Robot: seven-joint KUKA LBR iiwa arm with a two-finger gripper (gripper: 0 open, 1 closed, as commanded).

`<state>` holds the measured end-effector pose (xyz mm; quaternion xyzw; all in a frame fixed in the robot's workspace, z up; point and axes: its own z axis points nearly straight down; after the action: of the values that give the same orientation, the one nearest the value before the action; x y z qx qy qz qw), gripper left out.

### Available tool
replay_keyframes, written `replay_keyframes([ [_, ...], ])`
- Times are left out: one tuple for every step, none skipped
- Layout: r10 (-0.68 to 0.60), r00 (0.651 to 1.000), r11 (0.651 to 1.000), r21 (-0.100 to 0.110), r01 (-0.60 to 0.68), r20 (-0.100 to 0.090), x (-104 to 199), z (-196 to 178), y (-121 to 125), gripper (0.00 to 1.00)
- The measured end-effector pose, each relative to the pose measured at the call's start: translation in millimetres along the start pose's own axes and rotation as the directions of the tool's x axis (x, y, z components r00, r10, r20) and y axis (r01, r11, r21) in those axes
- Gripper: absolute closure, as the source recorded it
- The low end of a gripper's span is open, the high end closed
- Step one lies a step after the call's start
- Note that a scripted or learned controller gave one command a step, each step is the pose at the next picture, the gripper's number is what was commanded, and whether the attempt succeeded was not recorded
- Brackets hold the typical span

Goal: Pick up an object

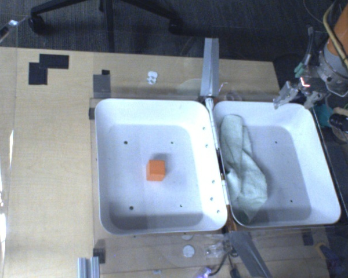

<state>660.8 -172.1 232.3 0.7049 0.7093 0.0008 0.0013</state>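
While the arm [342,62] hangs over the right bin's [313,213] far right corner, its pincer [296,91] sits at the rim, and I can't tell its grip from here. An orange cube [156,170] rests mid-floor in the left bin [107,172]. A pale cloth [241,167] lies along the right bin's left wall.

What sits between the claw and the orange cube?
In the camera view, a crumpled pale cloth and the bins' shared rim lie between the claw and small orange cube.
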Motion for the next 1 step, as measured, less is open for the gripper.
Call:
replay_keyframes([
  [-0.199,0.980,0.980,-0.006,0.199,0.002,46.2,135.2,-7.4,0.00],
])
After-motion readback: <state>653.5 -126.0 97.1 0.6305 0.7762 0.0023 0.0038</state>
